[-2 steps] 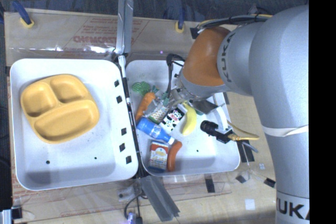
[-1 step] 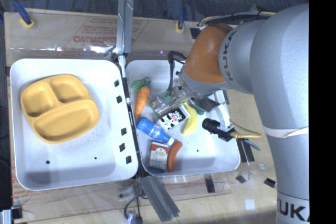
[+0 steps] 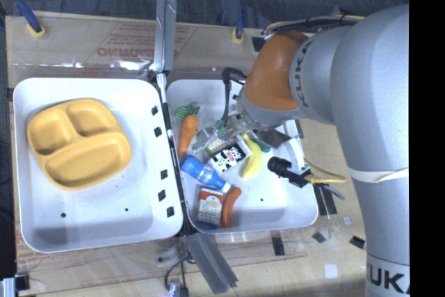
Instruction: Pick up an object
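Note:
My gripper (image 3: 224,133) reaches down into the right bin (image 3: 292,215), over a heap of small objects in its middle. Right under it lies a black-and-white patterned card (image 3: 227,158), with a yellow banana (image 3: 252,162) beside it on the right. An orange carrot (image 3: 188,133) with a green top lies to the gripper's left, near the bin's left wall. Below the heap are a blue bottle (image 3: 204,173), a red-labelled can (image 3: 208,208) and a red sausage (image 3: 230,204). The wrist hides the gripper's tips.
The left bin (image 3: 90,219) holds a yellow divided plate (image 3: 78,142) in its upper left part. The grey arm with its orange band (image 3: 274,76) covers the right bin's upper right side. A divider (image 3: 165,142) runs between the two bins.

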Motion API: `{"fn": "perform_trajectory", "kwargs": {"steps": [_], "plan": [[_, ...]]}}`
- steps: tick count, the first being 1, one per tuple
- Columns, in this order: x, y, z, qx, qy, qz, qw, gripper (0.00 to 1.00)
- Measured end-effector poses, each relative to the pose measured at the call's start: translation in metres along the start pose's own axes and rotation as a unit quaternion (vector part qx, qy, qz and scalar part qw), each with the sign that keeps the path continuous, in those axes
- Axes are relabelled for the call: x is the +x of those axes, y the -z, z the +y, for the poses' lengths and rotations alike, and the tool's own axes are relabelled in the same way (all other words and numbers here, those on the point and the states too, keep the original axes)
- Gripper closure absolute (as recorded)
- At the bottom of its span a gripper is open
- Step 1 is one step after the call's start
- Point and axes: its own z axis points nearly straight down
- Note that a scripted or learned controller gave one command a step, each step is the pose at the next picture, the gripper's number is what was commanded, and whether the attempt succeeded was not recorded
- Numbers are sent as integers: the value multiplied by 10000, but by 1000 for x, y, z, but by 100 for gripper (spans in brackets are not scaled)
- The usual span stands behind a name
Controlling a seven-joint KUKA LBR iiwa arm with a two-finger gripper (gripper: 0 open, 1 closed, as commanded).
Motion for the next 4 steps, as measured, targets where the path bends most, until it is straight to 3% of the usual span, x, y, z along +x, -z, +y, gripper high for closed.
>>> {"fn": "perform_trajectory", "kwargs": {"steps": [1,2,3,4], "plan": [[0,10,1,0,27,-5,10000,100],[0,20,2,-3,54,-13,10000,100],[0,20,2,-4,55,-14,10000,0],[-17,-12,35,30,-471,4,9989,0]]}}
